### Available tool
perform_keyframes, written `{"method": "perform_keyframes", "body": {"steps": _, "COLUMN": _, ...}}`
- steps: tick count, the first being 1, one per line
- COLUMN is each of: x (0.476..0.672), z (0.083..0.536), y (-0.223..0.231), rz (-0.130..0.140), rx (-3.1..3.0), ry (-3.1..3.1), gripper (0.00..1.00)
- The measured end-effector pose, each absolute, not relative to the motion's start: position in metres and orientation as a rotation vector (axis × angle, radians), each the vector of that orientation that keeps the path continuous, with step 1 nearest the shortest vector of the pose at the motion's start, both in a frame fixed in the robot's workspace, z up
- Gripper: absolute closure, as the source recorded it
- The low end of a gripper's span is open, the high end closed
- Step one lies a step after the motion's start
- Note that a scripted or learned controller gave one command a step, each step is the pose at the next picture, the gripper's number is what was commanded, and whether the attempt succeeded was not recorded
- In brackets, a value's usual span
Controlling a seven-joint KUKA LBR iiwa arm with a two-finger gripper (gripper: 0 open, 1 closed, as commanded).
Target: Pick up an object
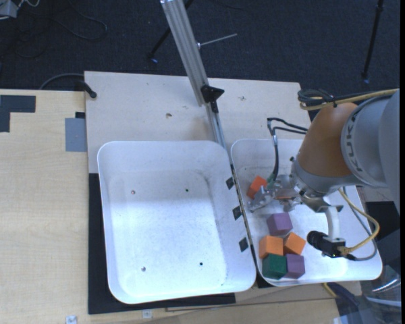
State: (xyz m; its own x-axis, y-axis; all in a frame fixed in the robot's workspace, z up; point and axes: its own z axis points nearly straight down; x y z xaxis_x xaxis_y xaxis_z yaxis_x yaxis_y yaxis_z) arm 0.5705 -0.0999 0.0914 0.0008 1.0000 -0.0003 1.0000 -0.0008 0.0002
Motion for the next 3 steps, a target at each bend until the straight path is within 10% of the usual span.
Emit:
{"method": "perform_keyframes", "body": {"steps": 1, "x": 0.519, "z": 0.093, "y": -0.102, "rz": 0.003, "rx": 2.221, "ry": 2.217, "gripper": 0.00}}
{"method": "perform_keyframes", "body": {"steps": 2, "x": 0.520, "z": 0.103, "y": -0.103, "rz": 0.003, "rx": 2.230, "ry": 2.212, "gripper": 1.00}}
{"method": "perform_keyframes", "body": {"steps": 3, "x": 0.581, "z": 0.195, "y": -0.027, "rz": 0.011, "rx": 2.211, "ry": 2.227, "gripper": 1.00}}
